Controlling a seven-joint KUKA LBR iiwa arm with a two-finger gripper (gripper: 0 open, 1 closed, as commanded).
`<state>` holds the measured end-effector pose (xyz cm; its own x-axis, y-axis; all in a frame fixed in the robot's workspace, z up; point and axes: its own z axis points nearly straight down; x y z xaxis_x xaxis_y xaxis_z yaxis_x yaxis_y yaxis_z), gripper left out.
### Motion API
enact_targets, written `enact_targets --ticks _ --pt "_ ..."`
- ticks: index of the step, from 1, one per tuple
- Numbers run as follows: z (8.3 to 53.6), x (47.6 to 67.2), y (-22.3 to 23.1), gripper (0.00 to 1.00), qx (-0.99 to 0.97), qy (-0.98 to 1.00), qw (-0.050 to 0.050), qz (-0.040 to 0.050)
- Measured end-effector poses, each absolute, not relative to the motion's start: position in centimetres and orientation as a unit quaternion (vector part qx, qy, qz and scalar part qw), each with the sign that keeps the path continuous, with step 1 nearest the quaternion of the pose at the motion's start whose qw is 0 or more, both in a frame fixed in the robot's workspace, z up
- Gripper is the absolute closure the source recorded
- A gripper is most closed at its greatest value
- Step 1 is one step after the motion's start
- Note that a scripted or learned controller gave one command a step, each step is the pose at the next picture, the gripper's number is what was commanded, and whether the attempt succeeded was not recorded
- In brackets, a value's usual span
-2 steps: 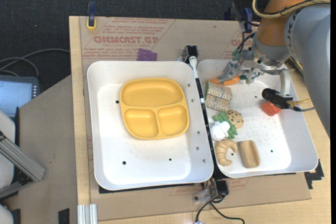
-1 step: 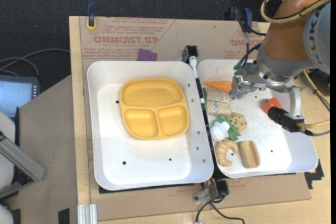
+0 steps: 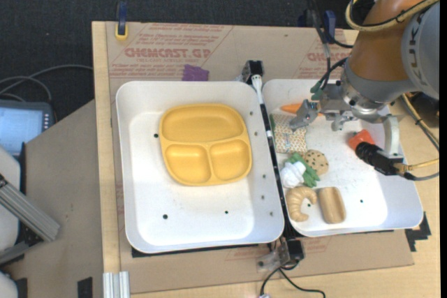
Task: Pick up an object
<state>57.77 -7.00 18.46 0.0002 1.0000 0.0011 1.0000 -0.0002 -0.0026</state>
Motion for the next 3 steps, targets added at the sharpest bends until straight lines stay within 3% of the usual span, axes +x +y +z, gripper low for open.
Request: enact_targets --ticks 1,2,3 --pt "8.3 57.6 -10.6 0.00 -0.709 -0.705 0.002 -0.0021" --pt "8.8 62.3 -10.1 0.00 -0.706 -0.708 -0.003 -0.0019" --pt "8.4 66.0 -10.1 0.00 -0.710 -0.704 0.017 0.0138"
